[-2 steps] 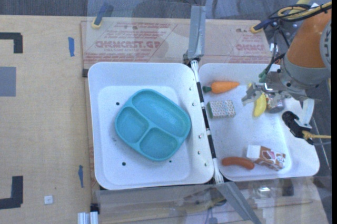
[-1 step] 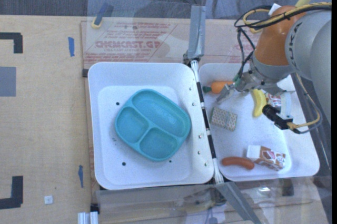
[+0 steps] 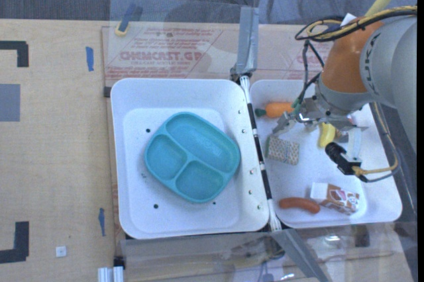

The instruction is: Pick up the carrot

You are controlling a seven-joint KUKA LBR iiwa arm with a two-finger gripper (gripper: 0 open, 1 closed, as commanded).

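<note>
The carrot (image 3: 278, 108) lies at the upper left of the right-hand bin (image 3: 387, 204), close to the divider between the two bins, its orange body pointing right toward the arm. The gripper (image 3: 296, 120) hangs just right of and below it, near but not around it; the metal fingers blur against the wrist, so whether they stand wide or narrow cannot be told. Nothing orange sits between them.

This looks like the approach step: the arm is near the carrot but has no grasp yet. The next move likely calls for a small shift toward the upper left, then a descent with the fingers straddling the carrot's width.

A speckled sponge (image 3: 283, 150) lies just below, a yellow object (image 3: 326, 136) is under the wrist, a sausage (image 3: 299, 205) and a packet (image 3: 338, 197) sit lower down. The left bin (image 3: 129, 102) holds a blue divided plate (image 3: 192, 156).
</note>
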